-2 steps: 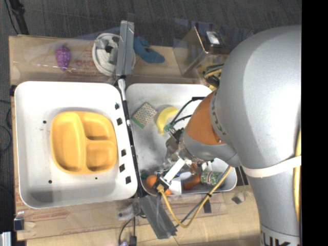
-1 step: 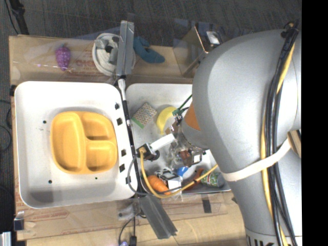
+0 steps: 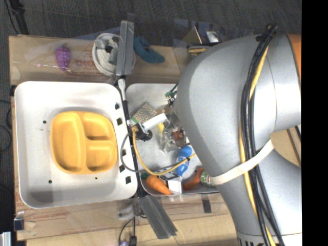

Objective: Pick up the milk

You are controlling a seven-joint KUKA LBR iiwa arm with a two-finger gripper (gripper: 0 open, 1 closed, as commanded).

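In the camera view the grey arm bulks over the right bin, hiding much of it, and what state its gripper is in I cannot tell. A small white carton, probably the milk, lies at the bin's near edge just beside a carrot, with blue pieces close by. Judged from this crowding, a grasp could catch the carrot instead or push the carton against the wall; the yellow tray in the left bin is well apart.
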